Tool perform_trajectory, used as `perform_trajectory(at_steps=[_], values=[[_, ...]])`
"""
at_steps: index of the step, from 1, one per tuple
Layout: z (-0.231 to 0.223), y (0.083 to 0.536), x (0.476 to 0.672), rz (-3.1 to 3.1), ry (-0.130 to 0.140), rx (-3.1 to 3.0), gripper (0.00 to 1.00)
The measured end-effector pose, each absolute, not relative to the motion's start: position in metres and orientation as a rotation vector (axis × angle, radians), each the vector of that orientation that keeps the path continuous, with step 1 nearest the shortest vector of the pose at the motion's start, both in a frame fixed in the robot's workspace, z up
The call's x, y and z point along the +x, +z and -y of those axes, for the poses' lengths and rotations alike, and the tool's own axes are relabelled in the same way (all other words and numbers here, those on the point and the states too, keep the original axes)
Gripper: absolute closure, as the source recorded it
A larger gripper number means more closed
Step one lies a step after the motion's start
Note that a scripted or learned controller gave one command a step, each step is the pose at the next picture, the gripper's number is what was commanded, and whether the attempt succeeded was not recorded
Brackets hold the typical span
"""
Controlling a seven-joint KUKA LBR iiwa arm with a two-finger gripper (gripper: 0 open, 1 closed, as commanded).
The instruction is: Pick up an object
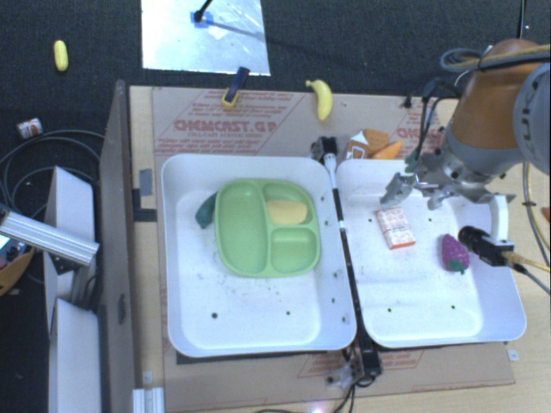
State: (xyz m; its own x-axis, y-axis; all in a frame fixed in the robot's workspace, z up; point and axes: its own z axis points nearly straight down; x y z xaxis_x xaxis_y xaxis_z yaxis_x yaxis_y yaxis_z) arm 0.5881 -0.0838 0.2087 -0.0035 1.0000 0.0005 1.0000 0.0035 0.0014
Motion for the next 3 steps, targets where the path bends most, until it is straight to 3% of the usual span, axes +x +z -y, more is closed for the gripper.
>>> perform_trajectory(at_steps=[1, 2, 3], values=[[0.120, 0.079, 0.590, -2.219, -0.002, 2.224, 0.00], [0.118, 0.095, 0.592, -2.221, 0.004, 2.218, 1.00], [0.020, 0.190, 0.568, -2.234, 0.011, 2.206, 1.00]])
